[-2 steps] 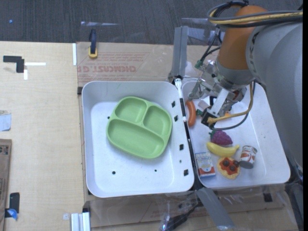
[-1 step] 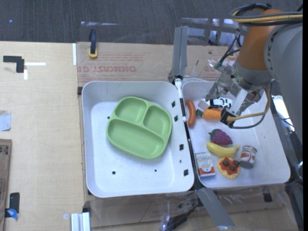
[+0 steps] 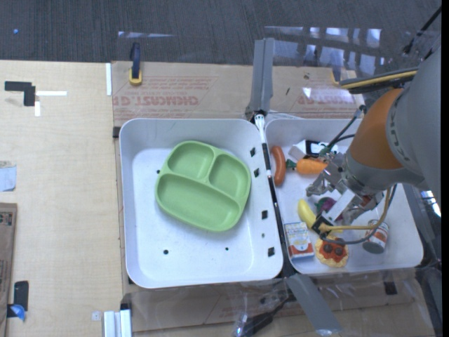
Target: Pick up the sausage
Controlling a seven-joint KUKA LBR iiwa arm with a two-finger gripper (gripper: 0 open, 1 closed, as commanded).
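White plastic forms two shallow bins side by side on a wooden bench. Along the near edge of the right bin (image 3: 407, 255) lie a small carton (image 3: 299, 242) with an orange label, a pizza slice (image 3: 332, 253) and a tipped can (image 3: 377, 239). Just beyond them a yellow banana (image 3: 306, 211) lies beside the gripper (image 3: 335, 201), which hangs low over the bin's middle; whether its jaws are parted or closed cannot be told. Farther back, the red-orange sausage (image 3: 279, 164) lies lengthwise against the bin's left wall, apart from the gripper, with a carrot (image 3: 309, 166) just beside it. The left bin (image 3: 140, 209) holds a green divided plate (image 3: 203, 185), its three compartments bare. Cardboard (image 3: 175, 90) beyond the bins carries mirrored red lettering, seemingly "CHEMCAST".
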